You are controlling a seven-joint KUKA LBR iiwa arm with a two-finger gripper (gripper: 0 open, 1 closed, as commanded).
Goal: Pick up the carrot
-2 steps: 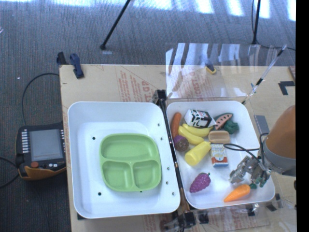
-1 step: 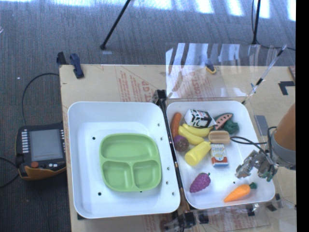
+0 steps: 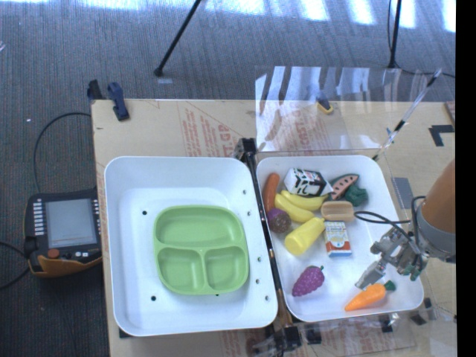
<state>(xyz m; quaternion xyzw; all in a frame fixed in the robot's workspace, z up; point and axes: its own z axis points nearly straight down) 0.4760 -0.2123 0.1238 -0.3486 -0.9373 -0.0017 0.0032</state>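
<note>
My jaws (image 3: 375,272) hang low over the right bin (image 3: 387,192), near its front right corner, and the carrot (image 3: 367,297) lies just below and in front of them on the bin floor, its green stub toward my wrist and its orange tip pointing away to the bin's front wall. I judge this the closing approach before the grasp. To do it well I should centre myself over the thick part of the carrot, turn so my jaws close across its width and not along its length, and go straight down until the tips reach either side of it. The bin wall stands close beside the carrot, so I need to keep the outer tip from catching the rim.

As for my jaws themselves: they look parted somewhat, with the tips pointing down toward the carrot, and I see nothing between them. They seem very near the carrot's green end, though I cannot tell whether they touch it. The purple grapes (image 3: 308,280) lie well off to my far side, and the small carton (image 3: 338,239) sits behind them, clear of my path.
</note>
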